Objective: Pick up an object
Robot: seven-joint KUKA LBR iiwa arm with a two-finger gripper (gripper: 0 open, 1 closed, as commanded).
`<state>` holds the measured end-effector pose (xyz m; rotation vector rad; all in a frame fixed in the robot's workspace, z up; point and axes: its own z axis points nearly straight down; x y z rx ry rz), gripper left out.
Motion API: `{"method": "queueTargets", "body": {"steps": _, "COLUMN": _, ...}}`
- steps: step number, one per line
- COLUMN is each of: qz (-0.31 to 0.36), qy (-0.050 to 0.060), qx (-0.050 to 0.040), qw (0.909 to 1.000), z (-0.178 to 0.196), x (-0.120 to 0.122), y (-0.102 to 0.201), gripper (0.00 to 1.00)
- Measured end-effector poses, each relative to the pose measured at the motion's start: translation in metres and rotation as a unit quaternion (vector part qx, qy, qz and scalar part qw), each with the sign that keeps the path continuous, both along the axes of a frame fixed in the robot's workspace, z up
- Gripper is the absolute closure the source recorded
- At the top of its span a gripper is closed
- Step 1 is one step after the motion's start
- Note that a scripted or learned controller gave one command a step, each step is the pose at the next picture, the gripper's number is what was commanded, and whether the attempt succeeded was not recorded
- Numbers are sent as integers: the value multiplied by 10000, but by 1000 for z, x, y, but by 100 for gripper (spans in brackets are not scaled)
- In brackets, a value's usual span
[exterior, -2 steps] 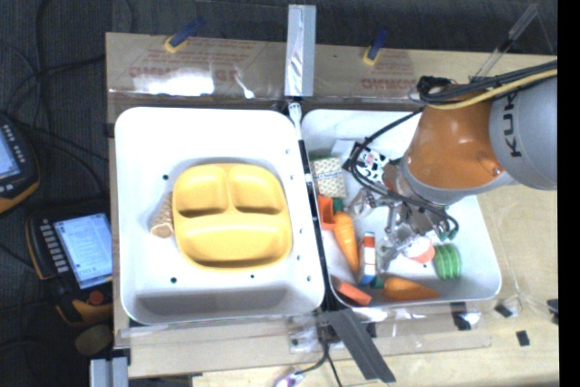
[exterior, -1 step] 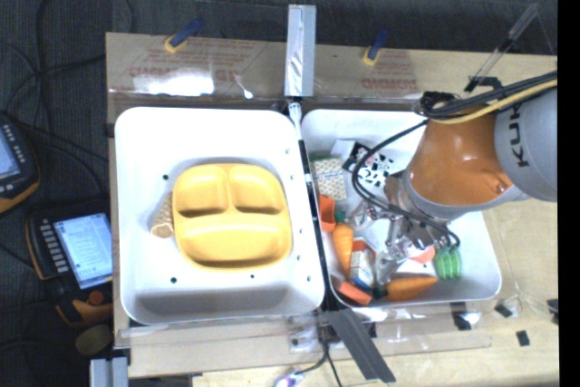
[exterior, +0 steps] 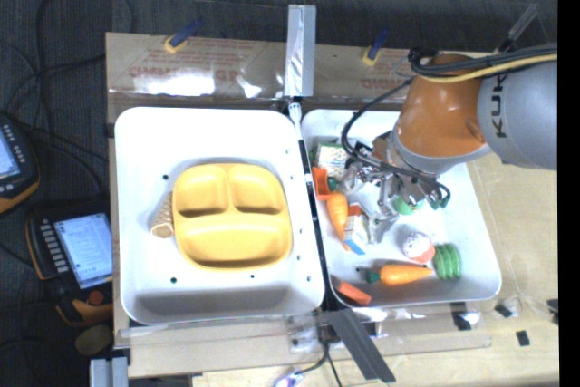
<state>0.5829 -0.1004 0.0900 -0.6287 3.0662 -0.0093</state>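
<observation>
My gripper (exterior: 388, 206) hangs low over the middle of the right bin (exterior: 480, 236), under the orange wrist band. Toys lie around it: a small carrot (exterior: 337, 213) to its left, a white and red round toy (exterior: 416, 244) just below right, and a larger carrot with a green top (exterior: 412, 272) near the bin's front. A flat orange piece (exterior: 353, 292) lies at the front left corner. The arm's cables and body hide the fingertips, and I see nothing clearly held between them.
The left bin (exterior: 136, 195) holds a yellow divided tray (exterior: 232, 213) with a tan cone-shaped toy (exterior: 162, 215) at its left side. A black divider (exterior: 310, 213) separates the bins. Devices and cables lie off the bench at the far left.
</observation>
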Motion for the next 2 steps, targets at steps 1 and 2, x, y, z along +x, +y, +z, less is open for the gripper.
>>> {"method": "queueTargets", "body": {"steps": 1, "qz": -623, "qy": -26, "qx": 26, "qw": 9981, "z": 1, "x": -33, "y": -6, "gripper": 0}}
{"method": "queueTargets", "body": {"steps": 2, "qz": -510, "qy": -36, "qx": 18, "qw": 9987, "z": 1, "x": -68, "y": 5, "gripper": 0}}
